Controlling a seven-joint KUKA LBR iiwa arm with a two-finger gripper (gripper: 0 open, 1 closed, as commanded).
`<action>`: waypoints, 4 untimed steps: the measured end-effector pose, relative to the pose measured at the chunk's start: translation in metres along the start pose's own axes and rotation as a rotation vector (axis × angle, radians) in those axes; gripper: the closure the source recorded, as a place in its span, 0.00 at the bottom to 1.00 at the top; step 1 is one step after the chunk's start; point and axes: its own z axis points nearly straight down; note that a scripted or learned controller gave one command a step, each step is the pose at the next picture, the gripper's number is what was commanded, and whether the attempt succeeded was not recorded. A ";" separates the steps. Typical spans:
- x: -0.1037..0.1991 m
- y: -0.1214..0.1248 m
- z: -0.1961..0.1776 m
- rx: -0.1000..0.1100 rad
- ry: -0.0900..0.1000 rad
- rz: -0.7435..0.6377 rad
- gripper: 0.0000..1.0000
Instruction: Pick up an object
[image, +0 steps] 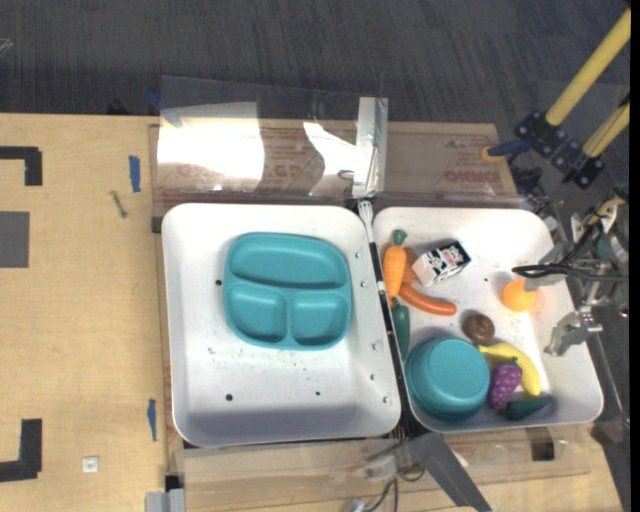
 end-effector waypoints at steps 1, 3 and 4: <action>0.003 -0.051 0.088 -0.004 0.010 -0.147 0.00; -0.042 -0.069 0.180 0.010 -0.014 -0.067 0.00; -0.061 -0.064 0.190 0.001 -0.004 -0.026 0.00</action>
